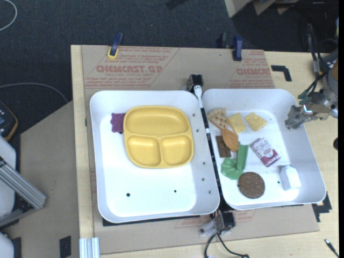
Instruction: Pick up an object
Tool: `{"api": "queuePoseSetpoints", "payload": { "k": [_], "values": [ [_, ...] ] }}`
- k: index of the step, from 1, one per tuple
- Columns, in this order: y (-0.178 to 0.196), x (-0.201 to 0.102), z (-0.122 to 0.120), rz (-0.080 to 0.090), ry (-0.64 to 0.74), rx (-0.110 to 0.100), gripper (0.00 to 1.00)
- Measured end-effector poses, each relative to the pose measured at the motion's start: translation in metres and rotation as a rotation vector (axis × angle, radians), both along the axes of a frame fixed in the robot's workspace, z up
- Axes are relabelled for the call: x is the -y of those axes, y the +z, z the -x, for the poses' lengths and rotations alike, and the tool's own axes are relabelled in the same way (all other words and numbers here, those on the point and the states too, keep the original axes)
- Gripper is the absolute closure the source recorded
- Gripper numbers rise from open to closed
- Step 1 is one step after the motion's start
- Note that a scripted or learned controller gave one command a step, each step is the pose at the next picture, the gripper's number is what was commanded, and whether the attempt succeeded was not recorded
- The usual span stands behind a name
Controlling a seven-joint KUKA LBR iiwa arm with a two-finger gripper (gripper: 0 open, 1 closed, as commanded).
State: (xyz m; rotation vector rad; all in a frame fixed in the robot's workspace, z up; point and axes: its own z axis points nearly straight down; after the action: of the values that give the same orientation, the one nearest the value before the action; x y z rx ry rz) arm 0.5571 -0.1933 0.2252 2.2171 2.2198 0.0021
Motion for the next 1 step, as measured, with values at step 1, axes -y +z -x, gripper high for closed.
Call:
{"api": "queuePoseSetpoints", "payload": {
  "k": [1],
  "values": [
    [0.0058, -0.0505, -0.0028, -0.005, 0.005, -0.004, 1.00]
  ]
}}
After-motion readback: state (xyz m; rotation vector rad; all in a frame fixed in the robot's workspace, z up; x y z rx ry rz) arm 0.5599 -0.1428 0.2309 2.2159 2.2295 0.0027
